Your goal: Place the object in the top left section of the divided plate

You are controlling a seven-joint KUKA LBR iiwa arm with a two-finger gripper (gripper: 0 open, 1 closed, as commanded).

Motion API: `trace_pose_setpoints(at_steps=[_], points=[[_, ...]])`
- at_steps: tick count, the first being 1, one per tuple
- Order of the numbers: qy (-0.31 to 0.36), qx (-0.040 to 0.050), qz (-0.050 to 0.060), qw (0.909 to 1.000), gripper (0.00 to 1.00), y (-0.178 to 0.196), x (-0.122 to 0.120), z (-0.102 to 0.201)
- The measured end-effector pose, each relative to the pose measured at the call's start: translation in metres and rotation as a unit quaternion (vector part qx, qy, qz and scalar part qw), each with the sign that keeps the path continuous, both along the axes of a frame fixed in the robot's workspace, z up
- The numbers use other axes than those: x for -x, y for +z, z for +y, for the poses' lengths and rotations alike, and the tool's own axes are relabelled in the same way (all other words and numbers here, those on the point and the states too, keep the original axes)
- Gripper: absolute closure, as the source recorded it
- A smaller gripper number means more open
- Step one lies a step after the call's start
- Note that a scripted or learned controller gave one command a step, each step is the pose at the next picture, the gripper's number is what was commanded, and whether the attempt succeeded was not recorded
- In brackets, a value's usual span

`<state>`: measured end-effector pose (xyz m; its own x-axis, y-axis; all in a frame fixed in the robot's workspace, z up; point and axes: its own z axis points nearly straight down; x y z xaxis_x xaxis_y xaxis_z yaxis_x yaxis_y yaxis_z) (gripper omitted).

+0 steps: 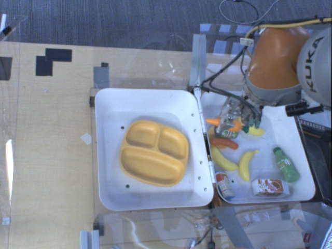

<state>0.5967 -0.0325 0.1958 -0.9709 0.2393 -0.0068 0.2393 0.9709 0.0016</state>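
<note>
A yellow divided plate (154,152) lies in the middle of the left bin (109,118), with two small sections at the back and one long section in front. Its top left section (141,134) holds nothing. My gripper (232,124) is low in the back left part of the right bin (303,154). It is right over an orange carrot (213,122), whose tip sticks out to its left. A red pepper-like piece (224,142) lies just in front of it. The gripper body hides what is directly under it.
The right bin also holds two bananas (223,161) (246,164), a small yellow piece (256,132), a green bottle (285,165), a can (224,184) and a carton (270,187). The bins' shared wall (203,139) runs just left of the gripper.
</note>
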Motion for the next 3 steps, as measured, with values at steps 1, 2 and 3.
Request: trace_pose_setpoints(at_steps=[1,2,3], points=[[0.0,-0.0001,-0.001,1.0,0.0,0.001,0.0,0.0],[0.001,-0.0004,-0.006,1.0,1.0,0.013,-0.003,0.001],[0.006,0.0004,-0.004,1.0,1.0,0.171,0.033,-0.024]])
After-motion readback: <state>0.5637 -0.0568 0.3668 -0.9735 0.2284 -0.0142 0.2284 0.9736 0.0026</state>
